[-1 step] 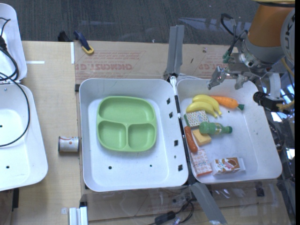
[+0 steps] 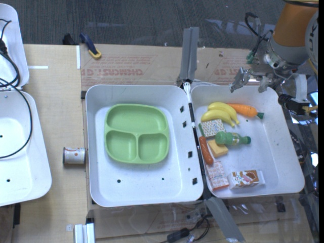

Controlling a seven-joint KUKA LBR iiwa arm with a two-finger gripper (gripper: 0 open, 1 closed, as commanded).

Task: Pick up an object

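Arm: grey metal links with a glossy orange band, entering at the upper right and hanging over the back rim of the right bin.
Gripper [image 2: 251,80]: two thin metal fingers spread apart with nothing between them, poised above the right bin's far edge, apart from every object.
Right bin [image 2: 283,151]: shallow, white, smooth plastic with rounded corners; it holds all the small objects, clustered in its left half.
Bananas [image 2: 221,113]: a curved yellow bunch with a smooth skin, at the back of the cluster, touching the carrot.
Carrot [image 2: 244,110]: a tapered orange cone with a green tip, lying just right of the bananas.
Green bottle [image 2: 232,138]: a small translucent cylinder lying on its side, cap pointing right.
Sponge-like block [image 2: 217,149]: a yellow rectangle, tucked under the bottle.
Sausage [image 2: 206,151]: a long reddish rod along the bin's left wall.
Carton [image 2: 247,179]: a flat printed box, brown and white, near the front rim.
Left bin [image 2: 101,186]: the same white plastic, adjoining the right bin.
Green tray [image 2: 136,133]: matte, rounded square plate with three compartments, lying flat in the left bin.
Can [image 2: 74,156]: a small metal cylinder on its side on the bench, just left of the left bin.
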